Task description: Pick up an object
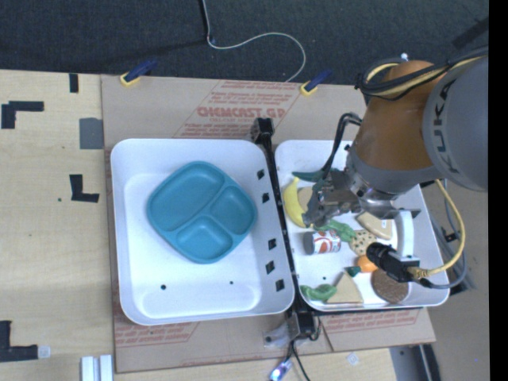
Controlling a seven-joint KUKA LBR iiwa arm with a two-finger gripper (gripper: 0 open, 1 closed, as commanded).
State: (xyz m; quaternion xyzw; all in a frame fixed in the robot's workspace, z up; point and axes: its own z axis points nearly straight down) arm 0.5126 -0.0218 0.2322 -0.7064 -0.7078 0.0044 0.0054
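My gripper hangs low over the left part of the right bin, among the small toy foods. Just to its left lies a yellow banana. A red and white can lies right below it, and a green piece sits beside the can. The arm's orange band and grey wrist cover the bin's upper middle.
The left bin holds a blue divided plate. Further toy foods crowd the right bin's near side: a cracker, an orange piece, a brown cookie, a sandwich wedge. A white cable loops behind.
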